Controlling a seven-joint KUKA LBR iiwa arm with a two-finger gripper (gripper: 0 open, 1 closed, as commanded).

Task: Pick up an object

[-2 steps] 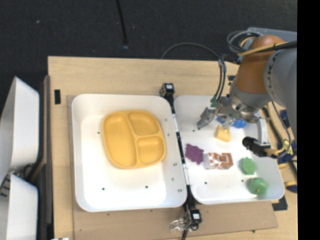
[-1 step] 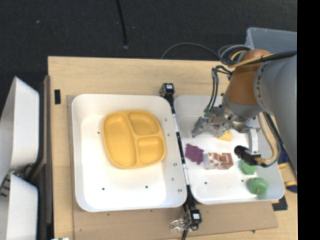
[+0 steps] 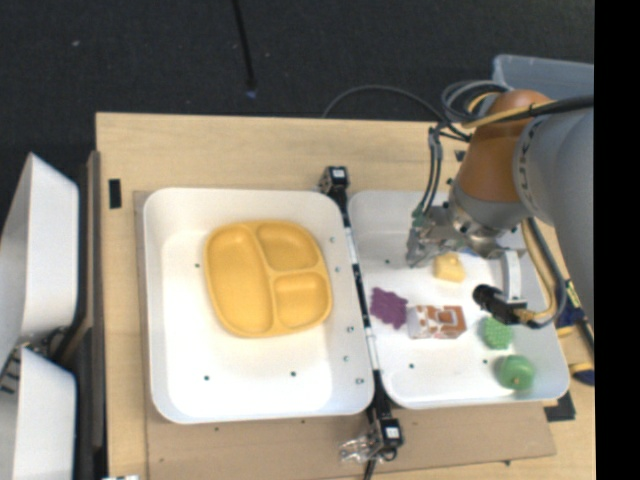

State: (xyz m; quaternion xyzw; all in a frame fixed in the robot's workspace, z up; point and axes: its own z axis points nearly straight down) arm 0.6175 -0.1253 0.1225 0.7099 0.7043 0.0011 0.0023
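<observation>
Bench: wooden top (image 3: 250, 148) set against dark flooring, two shallow white bins laid side by side so that things can be moved between them.
Near edge of right bin: a green apple-like piece (image 3: 516, 371) is seen closest to the front rim, with a green lumpy piece (image 3: 495, 332) just behind it; both lie loose and apart, free to be picked.
Middle of right bin (image 3: 440, 388): a brown-and-white block (image 3: 440, 320) and a purple cluster (image 3: 388, 307) are spread beside each other, the cluster nearest the divider.
Left bin (image 3: 170, 368): a yellow divided plate (image 3: 268, 276) is laid flat at its centre, its three compartments bare, apparently as a receiving spot.
Target, by judgement: a small yellow wedge (image 3: 449, 267) lies just beside the fingertips, likely the thing being attempted.
Gripper (image 3: 428, 244): lowered into the far part of the right bin from the right; nothing can be seen held, and whether it is spread or closed cannot be told.
Arm (image 3: 500, 168): grey with an orange band, bent down over the far corner.
</observation>
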